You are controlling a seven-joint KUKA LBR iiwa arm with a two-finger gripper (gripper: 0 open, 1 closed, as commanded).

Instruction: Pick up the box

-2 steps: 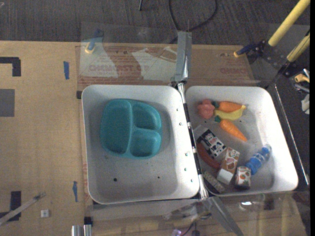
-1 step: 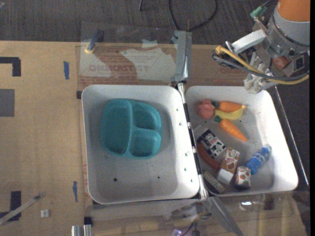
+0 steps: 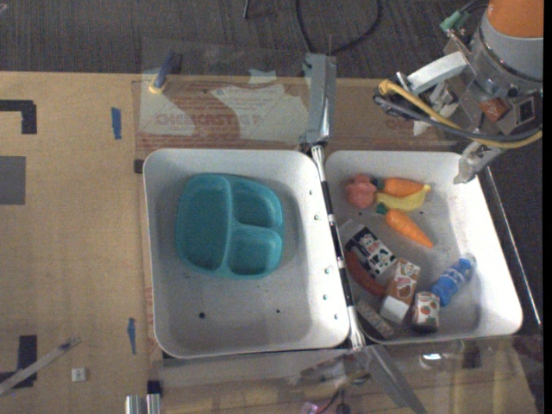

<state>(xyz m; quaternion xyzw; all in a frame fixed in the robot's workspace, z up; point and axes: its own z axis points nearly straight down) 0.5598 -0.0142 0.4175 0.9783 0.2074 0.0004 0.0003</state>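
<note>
Three small boxes lie in the right bin (image 3: 496,257). A black-and-white patterned box (image 3: 371,252) sits near the bin's left wall. A brown and white carton (image 3: 402,281) lies just below it. A little box with a red picture (image 3: 424,310) rests near the front edge. My gripper (image 3: 472,162) hangs over the bin's far right corner, well above and to the right of the boxes, with nothing visibly in it.
The right bin also holds a pink fruit (image 3: 362,191), two carrots (image 3: 408,228), a banana (image 3: 405,202), a red sausage (image 3: 366,278) and a blue bottle (image 3: 453,280). A teal divided plate (image 3: 229,225) lies in the left bin (image 3: 164,317). Yellow cables (image 3: 423,110) trail from the wrist.
</note>
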